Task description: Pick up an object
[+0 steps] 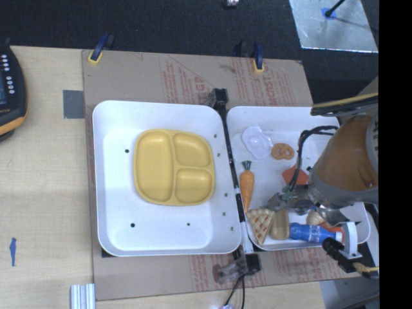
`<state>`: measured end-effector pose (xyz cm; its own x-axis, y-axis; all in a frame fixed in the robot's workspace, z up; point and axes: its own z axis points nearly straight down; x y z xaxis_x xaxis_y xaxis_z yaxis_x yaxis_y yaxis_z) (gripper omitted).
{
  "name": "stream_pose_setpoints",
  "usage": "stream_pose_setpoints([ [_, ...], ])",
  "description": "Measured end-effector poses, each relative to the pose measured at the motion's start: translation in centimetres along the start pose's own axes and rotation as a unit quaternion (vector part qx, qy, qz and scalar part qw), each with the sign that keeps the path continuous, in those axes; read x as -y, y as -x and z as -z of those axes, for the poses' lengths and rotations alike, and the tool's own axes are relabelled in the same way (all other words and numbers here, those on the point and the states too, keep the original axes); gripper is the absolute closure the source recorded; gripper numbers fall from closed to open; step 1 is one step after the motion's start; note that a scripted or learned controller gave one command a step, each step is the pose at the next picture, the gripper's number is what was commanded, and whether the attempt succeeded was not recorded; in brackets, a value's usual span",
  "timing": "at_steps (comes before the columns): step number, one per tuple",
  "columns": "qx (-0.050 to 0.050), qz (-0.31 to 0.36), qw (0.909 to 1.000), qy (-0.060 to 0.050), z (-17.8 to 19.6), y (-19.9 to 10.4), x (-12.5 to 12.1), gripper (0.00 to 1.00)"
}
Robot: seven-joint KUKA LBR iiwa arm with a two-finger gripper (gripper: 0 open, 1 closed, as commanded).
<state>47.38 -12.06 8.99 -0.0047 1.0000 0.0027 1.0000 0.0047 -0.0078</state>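
The right bin (257, 116) holds a carrot (246, 183), a clear plastic cup (257, 141), a small brown cookie (282, 151), a red piece (293, 174), a waffle slice (260, 224), a bread piece (280, 224) and a blue tube (310, 233). My gripper (290, 199) hangs low over the bin's front half, just above the bread piece and right of the carrot. The arm's orange band (344, 163) covers the bin's right side. Nothing shows between the fingers.
The left bin (116, 230) holds a yellow divided plate (174, 167). A black divider runs between the bins (226, 147). Clamps sit at the cardboard's far edge (257, 60). A pendant lies at the left edge of the bench (9, 89).
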Motion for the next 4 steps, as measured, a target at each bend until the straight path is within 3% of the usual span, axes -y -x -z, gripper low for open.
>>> stream_pose_setpoints([
  [1, 0.001, 0.0, 1.0, 0.002, 1.2, 0.2, -0.2, 1.0],
  [2, 0.004, -0.003, 1.0, 0.008, 11.1, 6.9, -1.6, 1.0],
  [3, 0.001, -0.001, 1.0, 0.003, 10.5, 6.6, -1.4, 0.0],
  [4, 0.002, 0.002, 1.0, 0.005, 0.0, 4.9, -9.3, 0.0],
])
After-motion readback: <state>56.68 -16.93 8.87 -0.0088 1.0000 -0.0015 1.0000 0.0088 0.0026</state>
